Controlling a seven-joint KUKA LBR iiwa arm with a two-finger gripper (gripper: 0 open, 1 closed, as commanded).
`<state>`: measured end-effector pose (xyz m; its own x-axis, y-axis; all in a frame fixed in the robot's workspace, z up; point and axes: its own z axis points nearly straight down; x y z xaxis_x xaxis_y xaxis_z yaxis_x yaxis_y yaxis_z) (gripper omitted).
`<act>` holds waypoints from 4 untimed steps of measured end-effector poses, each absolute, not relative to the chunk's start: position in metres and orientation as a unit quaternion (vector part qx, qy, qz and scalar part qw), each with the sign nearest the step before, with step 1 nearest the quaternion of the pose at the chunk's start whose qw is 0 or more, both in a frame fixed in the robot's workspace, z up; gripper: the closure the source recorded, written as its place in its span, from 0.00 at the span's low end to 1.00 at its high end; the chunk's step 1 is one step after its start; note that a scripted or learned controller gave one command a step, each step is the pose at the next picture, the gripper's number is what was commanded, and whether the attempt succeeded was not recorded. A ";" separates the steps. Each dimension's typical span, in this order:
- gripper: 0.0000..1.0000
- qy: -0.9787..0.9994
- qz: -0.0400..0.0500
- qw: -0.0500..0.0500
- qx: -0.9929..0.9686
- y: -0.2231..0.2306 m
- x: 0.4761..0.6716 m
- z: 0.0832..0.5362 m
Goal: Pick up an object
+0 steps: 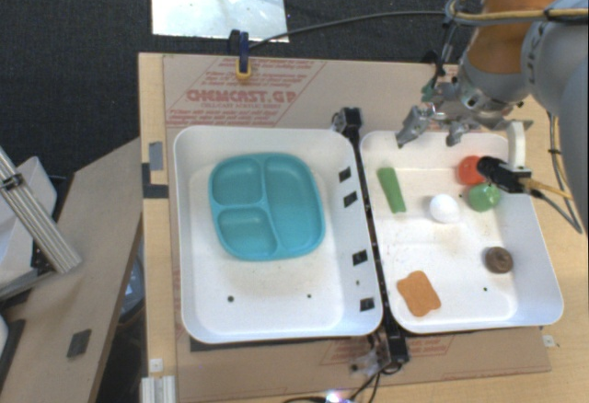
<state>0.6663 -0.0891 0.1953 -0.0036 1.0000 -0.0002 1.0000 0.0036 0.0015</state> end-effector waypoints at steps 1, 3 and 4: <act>0.00 0.708 -0.001 -0.001 0.707 -0.088 0.659 0.135; 1.00 0.708 0.001 0.002 0.707 -0.088 0.661 0.097; 1.00 0.709 0.003 0.003 0.706 -0.088 0.664 0.163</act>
<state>0.6638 -0.0875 0.1632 -0.0042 1.0000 -0.0008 1.0000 0.0042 0.0091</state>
